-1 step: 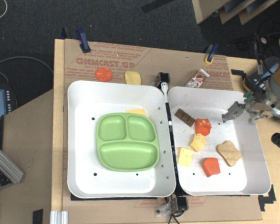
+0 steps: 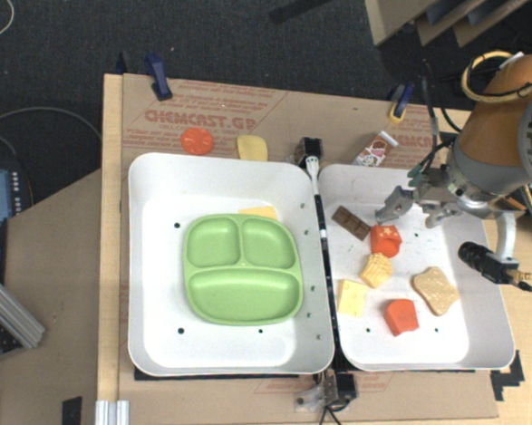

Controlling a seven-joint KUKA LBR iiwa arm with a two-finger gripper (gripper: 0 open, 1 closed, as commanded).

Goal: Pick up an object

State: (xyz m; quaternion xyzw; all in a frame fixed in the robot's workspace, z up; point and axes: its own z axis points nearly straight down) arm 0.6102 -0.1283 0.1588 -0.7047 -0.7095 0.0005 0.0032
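Seeing gripper (image 2: 418, 207) over right bin (image 2: 484, 345), upper area, fingers spread wide, nothing between them. I put red tomato-like piece (image 2: 386, 240) just below-left of fingertips, apart I think, view poor there. Brown bar (image 2: 351, 223) left of it. Lower down: yellow corn piece (image 2: 376, 270), cheese slice (image 2: 353, 298), red block (image 2: 401, 316), bread piece (image 2: 436, 290). Left bin (image 2: 148, 335) holds green divided plate (image 2: 242, 270).

I see cardboard-topped bench (image 2: 218, 113), two white bins (image 2: 150, 244) side by side, orange disc (image 2: 197, 140), yellow block (image 2: 251, 148), snack wrapper (image 2: 375, 151).
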